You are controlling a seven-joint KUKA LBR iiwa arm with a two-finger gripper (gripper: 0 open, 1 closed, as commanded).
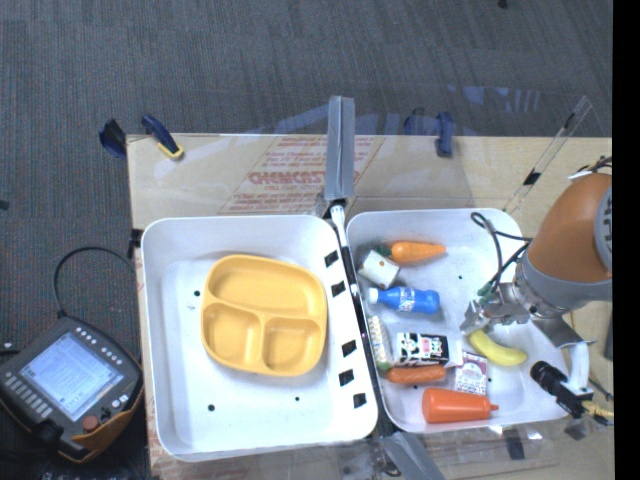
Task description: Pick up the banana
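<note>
Right bin (455,223), banana (499,349) beside end effector (480,315)

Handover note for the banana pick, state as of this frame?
Gripper: low in the right bin, at the banana's upper-left end; finger state unreadable.
Banana: lying on the bin floor near the right wall, not lifted.
Nearby: purple packet, orange bottle, cow-print carton.
Done: arm brought over to the banana.
Left: confirm grasp, then lift.
</note>
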